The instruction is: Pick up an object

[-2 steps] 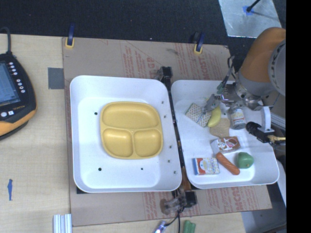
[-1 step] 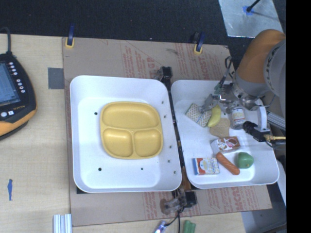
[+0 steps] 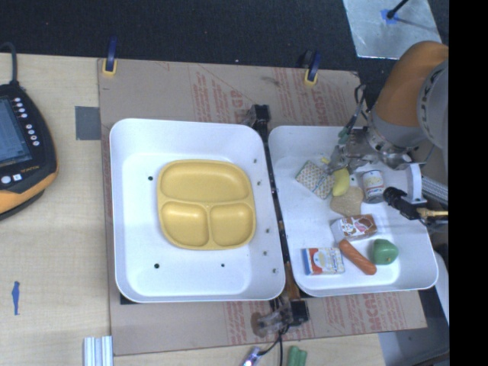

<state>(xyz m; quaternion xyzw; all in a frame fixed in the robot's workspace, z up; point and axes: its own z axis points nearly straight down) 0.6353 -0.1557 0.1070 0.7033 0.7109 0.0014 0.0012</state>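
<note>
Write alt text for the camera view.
The arm's pincer hangs over small food items in the right bin, near a yellow lemon. The left bin holds a yellow divided plate.

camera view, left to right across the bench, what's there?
Black and orange pendant → yellow divided tray in the left bin → small carton in the right bin → green ball

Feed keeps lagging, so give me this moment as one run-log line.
arm: over right bin far end | gripper: low above yellow item | hold: none seen | left bin: yellow divided tray | task: pick pending
</note>
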